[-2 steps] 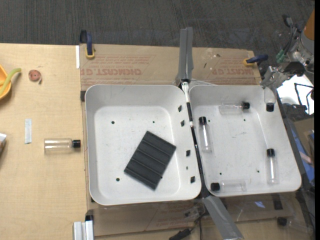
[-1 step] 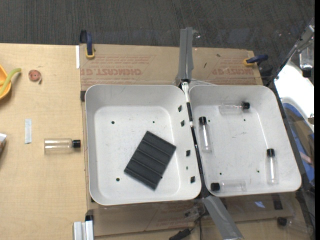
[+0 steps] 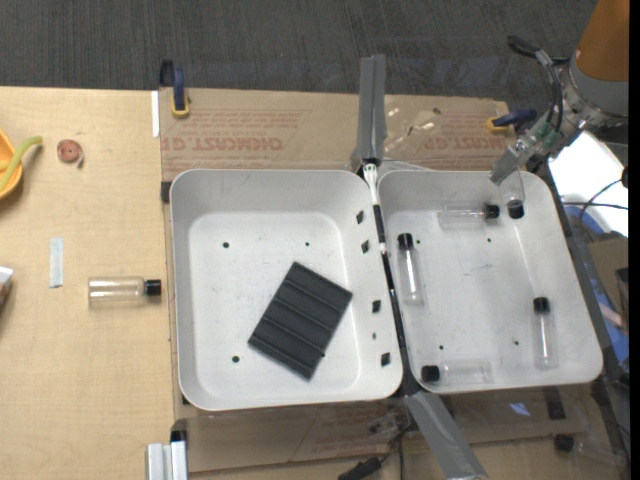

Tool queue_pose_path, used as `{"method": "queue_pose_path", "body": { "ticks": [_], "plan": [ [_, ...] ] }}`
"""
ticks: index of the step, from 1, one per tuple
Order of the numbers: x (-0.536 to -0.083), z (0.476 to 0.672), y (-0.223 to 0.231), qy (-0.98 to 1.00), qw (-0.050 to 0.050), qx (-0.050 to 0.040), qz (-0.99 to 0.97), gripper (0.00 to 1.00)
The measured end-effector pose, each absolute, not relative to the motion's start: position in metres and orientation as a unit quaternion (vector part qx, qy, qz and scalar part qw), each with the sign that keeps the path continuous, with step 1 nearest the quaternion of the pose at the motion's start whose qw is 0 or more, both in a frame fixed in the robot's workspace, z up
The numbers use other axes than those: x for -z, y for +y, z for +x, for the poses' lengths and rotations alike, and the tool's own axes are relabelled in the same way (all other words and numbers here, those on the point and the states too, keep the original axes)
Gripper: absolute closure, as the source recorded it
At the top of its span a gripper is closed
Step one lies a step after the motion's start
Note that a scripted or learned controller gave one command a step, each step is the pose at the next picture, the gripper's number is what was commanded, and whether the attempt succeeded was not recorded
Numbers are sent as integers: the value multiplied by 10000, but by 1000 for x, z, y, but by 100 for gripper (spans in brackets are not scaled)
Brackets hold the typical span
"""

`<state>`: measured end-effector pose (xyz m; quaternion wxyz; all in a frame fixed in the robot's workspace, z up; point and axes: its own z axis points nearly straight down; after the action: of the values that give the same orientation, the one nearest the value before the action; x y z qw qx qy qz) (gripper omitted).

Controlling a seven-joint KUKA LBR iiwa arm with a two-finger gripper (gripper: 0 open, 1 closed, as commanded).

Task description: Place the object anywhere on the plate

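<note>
From my feed I see the grey arm with its orange band [image 3: 607, 38] at the upper right, its two-finger gripper [image 3: 512, 166] poised just above the back rim of the right shallow white bin [image 3: 575, 268]; I cannot tell how far the tool is spread, and nothing visibly sits in it. The dark grey ribbed rectangular plate [image 3: 300, 320] lies tilted in the left shallow white bin [image 3: 185, 268]. In the right bin lie clear plastic vials with black caps: one near the back wall [image 3: 467, 214], one by the divider [image 3: 408, 264], one toward the right side [image 3: 541, 330], and one in the front corner [image 3: 458, 373]. Another capped vial [image 3: 122, 288] rests on the wooden bench [image 3: 80, 388] left of the bins. The brown cardboard [image 3: 260, 133] behind the bins bears red upside-down print that I read, perhaps wrongly, as "CHEMCAST."
</note>
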<state>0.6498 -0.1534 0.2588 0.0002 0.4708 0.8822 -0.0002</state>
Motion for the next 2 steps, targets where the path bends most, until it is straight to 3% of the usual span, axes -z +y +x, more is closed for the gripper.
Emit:
{"method": "queue_pose_path", "body": {
  "ticks": [1, 2],
  "plan": [
    [-434, 619, -223, 8994, 9, 5, 4372, 100],
    [-379, 559, -136, 9102, -1, 4, 4142, 100]
  ]
}}
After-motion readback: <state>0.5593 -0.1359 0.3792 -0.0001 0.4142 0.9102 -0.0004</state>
